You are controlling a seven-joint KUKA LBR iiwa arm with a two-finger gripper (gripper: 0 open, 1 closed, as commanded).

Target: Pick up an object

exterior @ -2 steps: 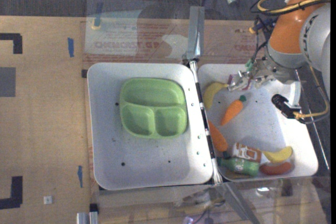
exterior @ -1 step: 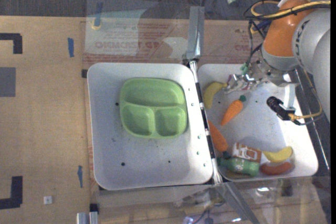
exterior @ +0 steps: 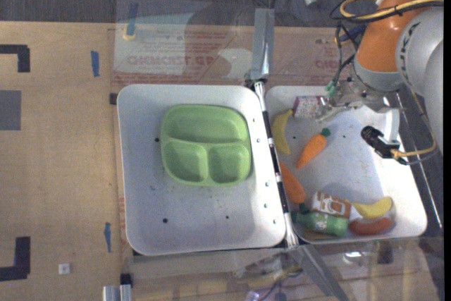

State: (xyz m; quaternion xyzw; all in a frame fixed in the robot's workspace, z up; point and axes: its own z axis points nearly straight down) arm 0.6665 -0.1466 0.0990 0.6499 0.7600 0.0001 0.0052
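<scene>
The counter (exterior: 56, 151) carries two shallow white bins side by side, an arrangement that suggests one serves as source and the other as destination. The left bin (exterior: 141, 222) holds a green divided plate (exterior: 206, 144), lying flat near its middle. The right bin (exterior: 409, 211) holds all the loose items, so any pick must be made there. The arm (exterior: 394, 46) reaches in from the right, its wrist hanging over that bin's far edge. The tool (exterior: 343, 99) sits low at the far left corner, just beside a small purple-and-white box (exterior: 306, 106); whether it is open, closed, or gripping anything cannot be told. Judged by position, the box is the likely target. A carrot (exterior: 311, 149) lies just nearer, apart from the tool. A banana (exterior: 280, 132) rests against the left wall. Crowded along the near wall are a green bottle (exterior: 323, 223), a small carton (exterior: 331, 204), a second banana (exterior: 373, 207) and a red sausage-shaped item (exterior: 370, 226).
</scene>
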